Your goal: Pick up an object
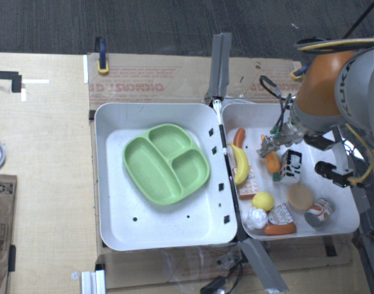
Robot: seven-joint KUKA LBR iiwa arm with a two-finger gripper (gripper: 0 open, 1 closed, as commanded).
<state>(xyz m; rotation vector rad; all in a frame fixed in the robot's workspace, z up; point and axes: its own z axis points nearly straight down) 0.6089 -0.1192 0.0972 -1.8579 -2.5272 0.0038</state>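
The gripper [270, 147] hangs low over the right bin [346, 225], just at twelve o'clock of an orange carrot-like piece [272, 162], seemingly lining up a grasp; I cannot tell how it is set.

Grey rounded metal arm [358, 84] at the right edge of the frame, smooth-cased, with dark raised lettering on its upper segment. Broad glossy orange band [318, 81] above the wrist, dome-shaped from overhead. Yellow and black cables [333, 43] looped across the top of the casing. Thin black wires [273, 90] curling off the wrist's left side. Small metallic two-finger gripper [270, 144] below, with black fittings [333, 171] lower right.
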